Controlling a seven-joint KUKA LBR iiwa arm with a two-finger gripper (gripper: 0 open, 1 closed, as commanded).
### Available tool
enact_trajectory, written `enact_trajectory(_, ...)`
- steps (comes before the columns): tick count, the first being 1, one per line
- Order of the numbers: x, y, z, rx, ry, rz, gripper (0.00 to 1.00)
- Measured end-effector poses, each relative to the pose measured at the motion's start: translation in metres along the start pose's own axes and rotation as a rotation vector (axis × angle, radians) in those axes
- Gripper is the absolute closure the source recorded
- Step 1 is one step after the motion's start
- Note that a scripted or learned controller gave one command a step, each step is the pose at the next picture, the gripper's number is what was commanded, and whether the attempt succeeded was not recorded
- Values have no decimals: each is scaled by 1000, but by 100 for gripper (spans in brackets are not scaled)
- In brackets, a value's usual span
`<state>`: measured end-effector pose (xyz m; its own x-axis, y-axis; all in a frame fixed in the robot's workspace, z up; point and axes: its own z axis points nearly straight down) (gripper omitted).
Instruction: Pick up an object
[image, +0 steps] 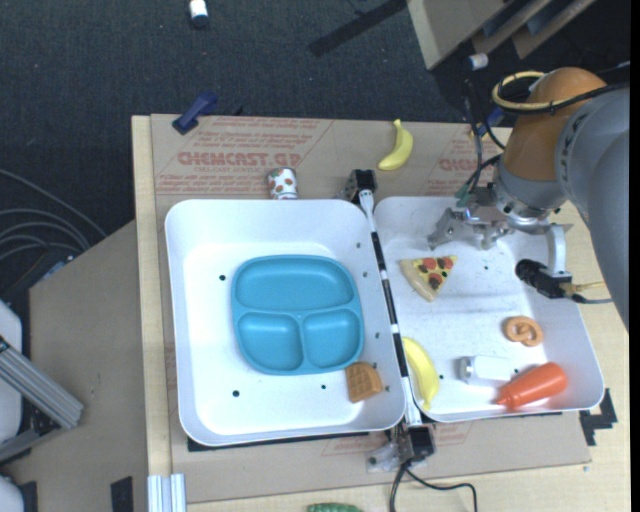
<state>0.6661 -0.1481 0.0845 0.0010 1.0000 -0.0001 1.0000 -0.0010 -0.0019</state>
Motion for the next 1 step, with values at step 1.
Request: enact_trajectory(1, 0, 1, -11, -3, -1, -1, 100)
